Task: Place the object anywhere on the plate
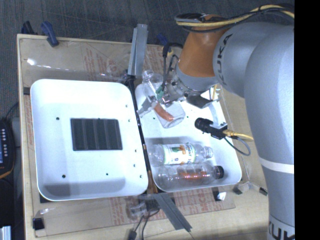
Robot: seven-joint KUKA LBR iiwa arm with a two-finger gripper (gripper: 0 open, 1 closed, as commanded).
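Observation:
A dark ribbed rectangular plate (96, 134) lies flat in the middle of the left white bin (45, 99). My gripper (159, 100) is down at the far end of the right bin (236, 170), close to the divider between the bins. A small clear bottle with an orange-red band (168, 115) lies tilted right at the gripper's tip, partly covered by it. The wrist hides whether the bottle is held. The gripper is well to the right of the plate.
Two more clear bottles lie in the right bin's near half: one with a green and orange label (180, 154), one with reddish contents (192, 174). A black cylinder on a cable (207, 126) hangs beside the arm. Blue clamps (50, 35) grip the bench's far edge.

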